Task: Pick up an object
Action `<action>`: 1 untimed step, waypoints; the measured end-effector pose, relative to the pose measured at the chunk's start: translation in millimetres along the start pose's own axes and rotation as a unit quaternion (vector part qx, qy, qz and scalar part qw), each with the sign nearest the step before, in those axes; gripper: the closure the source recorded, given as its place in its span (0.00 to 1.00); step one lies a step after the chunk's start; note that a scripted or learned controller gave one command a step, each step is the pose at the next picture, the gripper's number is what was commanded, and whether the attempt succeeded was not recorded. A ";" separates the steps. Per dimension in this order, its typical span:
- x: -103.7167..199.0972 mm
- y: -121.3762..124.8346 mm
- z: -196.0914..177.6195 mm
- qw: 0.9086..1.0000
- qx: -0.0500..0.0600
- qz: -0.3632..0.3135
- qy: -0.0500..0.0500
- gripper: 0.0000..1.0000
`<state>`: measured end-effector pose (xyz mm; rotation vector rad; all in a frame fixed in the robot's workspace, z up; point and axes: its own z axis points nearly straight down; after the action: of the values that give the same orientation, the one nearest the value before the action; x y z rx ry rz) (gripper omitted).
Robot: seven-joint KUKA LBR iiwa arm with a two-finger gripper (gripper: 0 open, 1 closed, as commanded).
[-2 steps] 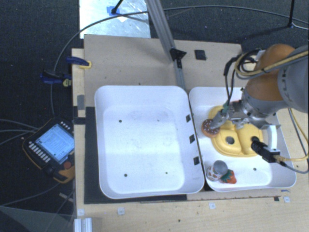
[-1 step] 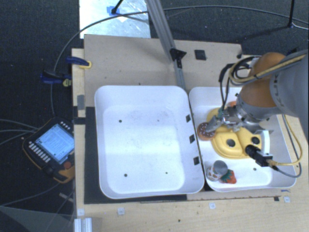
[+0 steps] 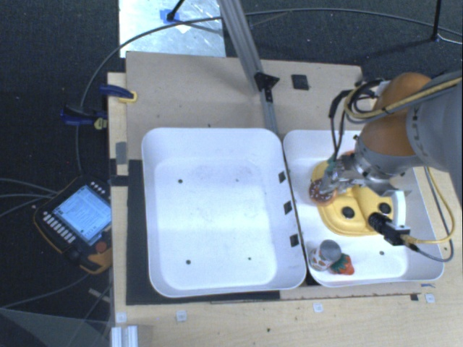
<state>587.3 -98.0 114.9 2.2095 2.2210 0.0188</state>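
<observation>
Camera view: the pincer (image 3: pixel 327 183) dips into the right bin (image 3: pixel 416 270), right of centre, over a yellow toy (image 3: pixel 347 212); can't tell its state. A small grey-and-red object (image 3: pixel 334 257) waits nearby, lower right.

Seen from above, the grey arm (image 3: pixel 427 121) with its orange band (image 3: pixel 394 114) reaches from the right into the right bin (image 3: pixel 362 266), its hand (image 3: pixel 323 184) low over a yellow object (image 3: pixel 347 212) beside a brownish round item (image 3: pixel 318 191). A small grey and red-orange object (image 3: pixel 333 257) lies near the bin's front edge. The left bin (image 3: pixel 213 208) sits alongside on the surface (image 3: pixel 195 92); a handheld screen (image 3: pixel 78 215) rests on the dark floor (image 3: pixel 51 49).
</observation>
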 end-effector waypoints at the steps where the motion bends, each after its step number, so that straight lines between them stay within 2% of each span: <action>1: 4.2 -2.0 -45.3 1.000 0.004 0.000 -0.001 1.00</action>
<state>584.6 -93.9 160.2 2.2128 2.2241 0.0059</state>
